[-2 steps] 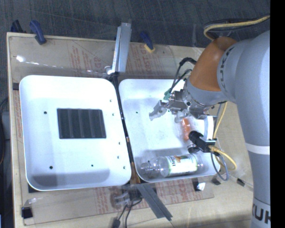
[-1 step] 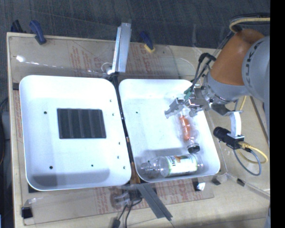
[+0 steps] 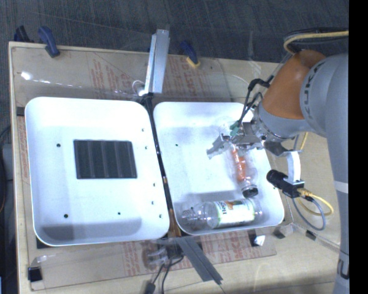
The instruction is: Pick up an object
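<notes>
Clear plastic bottle (image 3: 224, 214) lies crosswise along the right bin's (image 3: 190, 158) near wall; the claw (image 3: 233, 141), its opening indiscernible, hovers above the far end of an orange-filled bottle (image 3: 241, 168) whose long axis runs near-to-far.

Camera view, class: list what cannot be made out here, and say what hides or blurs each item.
1. Gripper: finger state unclear; the small fingers blur against the white right bin.
2. Orange-filled bottle: its upper end is hidden under the gripper.
3. Clear bottle: label text too small to read.
4. Arm: cut off by the right edge.

overhead fixed camera | slanted down | both bins (image 3: 86, 112) in frame
</notes>
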You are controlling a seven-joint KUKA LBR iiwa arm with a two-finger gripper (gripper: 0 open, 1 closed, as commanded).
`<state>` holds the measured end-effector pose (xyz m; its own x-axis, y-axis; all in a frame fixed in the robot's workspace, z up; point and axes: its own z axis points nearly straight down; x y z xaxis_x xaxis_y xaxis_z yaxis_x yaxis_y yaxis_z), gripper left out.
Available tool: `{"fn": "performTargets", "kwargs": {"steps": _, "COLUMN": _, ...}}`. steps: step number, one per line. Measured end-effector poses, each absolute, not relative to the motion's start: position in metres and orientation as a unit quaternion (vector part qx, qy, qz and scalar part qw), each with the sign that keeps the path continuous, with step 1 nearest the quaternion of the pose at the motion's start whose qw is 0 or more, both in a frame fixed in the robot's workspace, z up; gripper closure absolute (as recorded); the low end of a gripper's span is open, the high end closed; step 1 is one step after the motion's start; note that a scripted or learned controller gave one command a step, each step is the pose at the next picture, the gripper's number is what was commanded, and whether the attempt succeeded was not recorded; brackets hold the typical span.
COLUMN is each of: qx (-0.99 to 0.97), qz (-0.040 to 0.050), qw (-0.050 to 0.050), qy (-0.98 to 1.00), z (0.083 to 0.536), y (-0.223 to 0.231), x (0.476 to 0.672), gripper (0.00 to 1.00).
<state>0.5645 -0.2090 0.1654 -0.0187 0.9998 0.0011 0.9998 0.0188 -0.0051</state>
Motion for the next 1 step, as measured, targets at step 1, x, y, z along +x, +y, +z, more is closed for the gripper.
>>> {"fn": "performTargets", "kwargs": {"steps": 1, "qx": -0.679, "qz": 0.0008, "qw": 0.003, "qy": -0.734, "z": 0.1543, "y": -0.2081, "x": 0.5706, "gripper": 0.00}}
